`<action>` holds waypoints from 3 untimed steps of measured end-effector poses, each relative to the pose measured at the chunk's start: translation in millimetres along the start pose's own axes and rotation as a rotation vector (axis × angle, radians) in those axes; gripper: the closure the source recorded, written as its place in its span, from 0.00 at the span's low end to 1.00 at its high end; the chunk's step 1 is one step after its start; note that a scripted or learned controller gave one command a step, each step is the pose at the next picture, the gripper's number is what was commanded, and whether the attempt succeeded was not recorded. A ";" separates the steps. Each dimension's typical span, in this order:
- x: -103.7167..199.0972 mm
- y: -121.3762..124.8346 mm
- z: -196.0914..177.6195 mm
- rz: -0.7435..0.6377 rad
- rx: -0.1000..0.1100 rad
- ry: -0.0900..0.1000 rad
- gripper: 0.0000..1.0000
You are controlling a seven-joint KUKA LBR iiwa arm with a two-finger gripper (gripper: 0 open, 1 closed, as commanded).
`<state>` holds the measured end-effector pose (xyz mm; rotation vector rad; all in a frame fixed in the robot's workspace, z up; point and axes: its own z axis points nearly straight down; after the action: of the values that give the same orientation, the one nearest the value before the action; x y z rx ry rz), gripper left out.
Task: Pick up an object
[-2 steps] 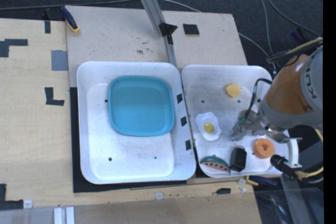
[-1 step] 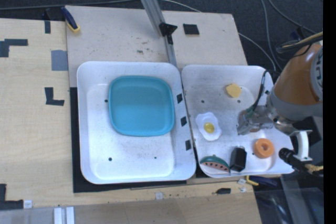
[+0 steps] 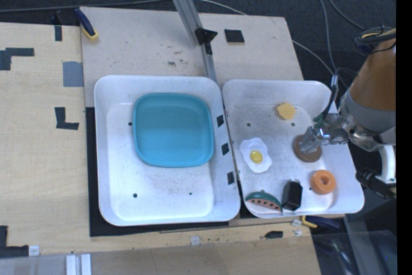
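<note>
Hand (image 3: pixel 311 138) is hovering directly above the brown disc (image 3: pixel 308 150) in the right bin (image 3: pixel 257 92) (grip state indiscernible); donut (image 3: pixel 322 181) is lying just nearer the camera.

Grey KUKA arm with orange band (image 3: pixel 376 84) came in from right edge, wrist angled down and toward left. Metal two-finger gripper (image 3: pixel 313 136) sat low, pointing left. Couldn't make out the finger gap, honestly too small.
</note>
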<state>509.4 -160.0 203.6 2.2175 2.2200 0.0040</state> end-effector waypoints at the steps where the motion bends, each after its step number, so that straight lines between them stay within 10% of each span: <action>1: 0.1 0.3 -22.7 0.001 0.003 0.001 1.00; 3: 98.1 22.0 -13.7 -0.003 0.006 0.002 1.00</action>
<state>531.2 -61.9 217.3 2.2175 2.2277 -0.0003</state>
